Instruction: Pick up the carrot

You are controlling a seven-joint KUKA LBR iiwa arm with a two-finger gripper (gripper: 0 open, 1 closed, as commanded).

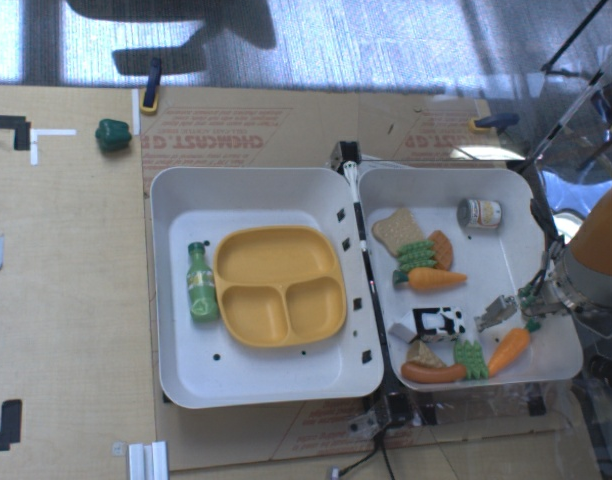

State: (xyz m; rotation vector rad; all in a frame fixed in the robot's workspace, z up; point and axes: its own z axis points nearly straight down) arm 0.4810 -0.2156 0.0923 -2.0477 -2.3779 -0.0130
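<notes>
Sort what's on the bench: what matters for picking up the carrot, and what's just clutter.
For the job: carrot, second carrot, gripper, right bin.

Lying about: yellow tray, green bottle, can, bread slice, sausage, green pepper.

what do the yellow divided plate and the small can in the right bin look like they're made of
Yellow divided plate: likely moulded plastic, matte, with one even colour and soft rounded dividers. Small can: probably metal, or a toy imitation, going by its pale shiny end; its label is too small to read.
</notes>
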